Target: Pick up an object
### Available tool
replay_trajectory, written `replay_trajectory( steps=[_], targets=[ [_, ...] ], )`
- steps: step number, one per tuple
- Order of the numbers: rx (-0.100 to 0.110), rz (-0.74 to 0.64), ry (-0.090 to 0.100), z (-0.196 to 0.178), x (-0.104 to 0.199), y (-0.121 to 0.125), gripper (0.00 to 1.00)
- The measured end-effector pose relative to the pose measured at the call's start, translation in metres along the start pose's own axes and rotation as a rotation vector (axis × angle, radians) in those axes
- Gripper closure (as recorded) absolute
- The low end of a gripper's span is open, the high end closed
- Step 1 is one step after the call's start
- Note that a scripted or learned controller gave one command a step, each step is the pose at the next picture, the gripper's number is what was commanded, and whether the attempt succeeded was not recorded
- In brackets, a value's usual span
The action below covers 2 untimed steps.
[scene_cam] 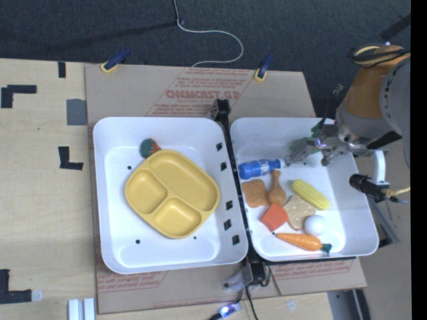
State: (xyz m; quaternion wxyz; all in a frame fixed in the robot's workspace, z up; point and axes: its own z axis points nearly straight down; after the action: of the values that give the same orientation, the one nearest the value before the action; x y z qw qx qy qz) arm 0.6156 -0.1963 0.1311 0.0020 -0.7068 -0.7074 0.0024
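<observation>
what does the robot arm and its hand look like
The arm is bulky and rounded, grey with a broad orange band above the wrist. Its hand is a small, dull grey metal piece with thin prongs. A black fitting on a white bracket juts out below the wrist, and thin cables trail at the arm's side.

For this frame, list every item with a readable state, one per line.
end effector: above the right bin's upper part, holding nothing visible
blue bottle: lying on its side
yellow tray: right side up in the left bin, compartments bare
corn: lying flat
carrot: lying flat by the near wall
egg: resting loose
</observation>
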Motion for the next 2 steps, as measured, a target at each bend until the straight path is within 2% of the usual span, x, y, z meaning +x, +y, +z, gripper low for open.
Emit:
replay_trajectory(
  steps=[1,2],
  targets=[
    [-0.004,-0.001,-0.001,0.05,0.001,0.0,0.0],
    [-0.007,-0.003,-0.001,0.036,0.002,0.001,1.0]
  ],
)
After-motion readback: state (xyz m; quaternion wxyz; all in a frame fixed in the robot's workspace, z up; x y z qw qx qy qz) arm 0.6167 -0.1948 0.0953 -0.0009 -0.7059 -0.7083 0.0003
